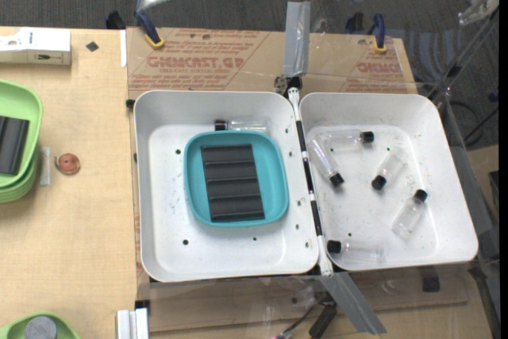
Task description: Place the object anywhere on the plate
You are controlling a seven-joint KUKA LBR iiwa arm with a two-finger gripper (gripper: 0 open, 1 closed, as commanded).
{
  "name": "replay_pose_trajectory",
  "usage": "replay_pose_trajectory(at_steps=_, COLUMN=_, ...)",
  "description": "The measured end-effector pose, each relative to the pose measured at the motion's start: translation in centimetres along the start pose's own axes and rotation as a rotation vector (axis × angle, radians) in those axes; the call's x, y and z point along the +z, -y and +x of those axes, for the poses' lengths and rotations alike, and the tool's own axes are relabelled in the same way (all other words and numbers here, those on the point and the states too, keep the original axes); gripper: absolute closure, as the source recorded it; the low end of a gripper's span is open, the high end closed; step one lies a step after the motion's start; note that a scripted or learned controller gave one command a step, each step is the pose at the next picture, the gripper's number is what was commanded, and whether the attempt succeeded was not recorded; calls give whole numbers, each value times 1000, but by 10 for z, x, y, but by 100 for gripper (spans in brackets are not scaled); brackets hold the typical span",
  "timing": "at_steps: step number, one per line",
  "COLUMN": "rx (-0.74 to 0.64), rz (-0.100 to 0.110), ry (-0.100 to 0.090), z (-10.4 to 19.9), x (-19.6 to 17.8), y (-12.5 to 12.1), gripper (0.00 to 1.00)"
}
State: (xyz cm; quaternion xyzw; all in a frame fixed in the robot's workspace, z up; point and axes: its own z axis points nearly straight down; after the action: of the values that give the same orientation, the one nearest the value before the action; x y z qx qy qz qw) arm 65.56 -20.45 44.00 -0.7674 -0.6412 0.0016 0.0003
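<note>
Gripper: no way to judge open or closed from this frame, nothing seen held.

Left white bin: teal square plastic plate sits roughly centred, with a black ribbed insert lying on it. One clear plastic vial with a black cap lies on the bin floor just beyond the plate's far edge, cap pointing left, not on the plate.

Right white bin: five more clear black-capped vials, all lying flat and apart from each other:
- far side
- near the divider
- centre
- right
- near-left corner

No vial rests on the plate. Brown cardboard sheet lies behind the bins, and a stack of green plates sits at the left edge of the wooden bench.
</note>
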Motion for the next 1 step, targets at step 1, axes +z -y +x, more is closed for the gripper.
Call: replay_pose_trajectory(at_steps=1, rx=0, rz=0, ry=0, z=0, x=0, y=0, gripper=0)
